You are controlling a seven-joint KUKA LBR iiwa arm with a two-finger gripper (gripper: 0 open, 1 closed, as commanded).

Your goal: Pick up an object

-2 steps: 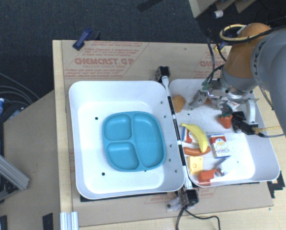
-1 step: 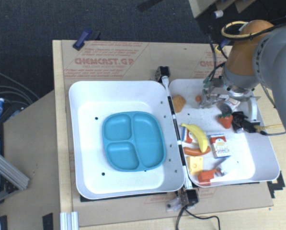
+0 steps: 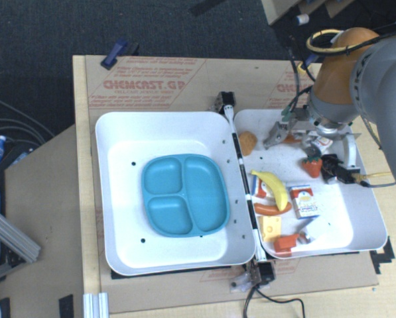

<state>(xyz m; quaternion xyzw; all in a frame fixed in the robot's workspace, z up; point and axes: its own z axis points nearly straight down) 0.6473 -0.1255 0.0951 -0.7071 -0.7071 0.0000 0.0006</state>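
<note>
Here, on your left, the left bin [image 3: 111,177] holds a blue divided plate [image 3: 184,195]. The right bin [image 3: 363,211] holds a brown roll [image 3: 248,142], a banana [image 3: 272,185] with its long axis running diagonally from upper left to lower right, a small carton [image 3: 304,202] and an orange-red carrot-like piece [image 3: 312,166]. The gripper [image 3: 297,135] hovers at that bin's far end; you cannot tell its state.

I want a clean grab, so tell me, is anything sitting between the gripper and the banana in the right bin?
Nothing visible blocks it. The gripper sits at the back of the right bin, and the banana lies nearer the divider with bare white floor between them. A small red item lies beside the gripper, off that line.
</note>
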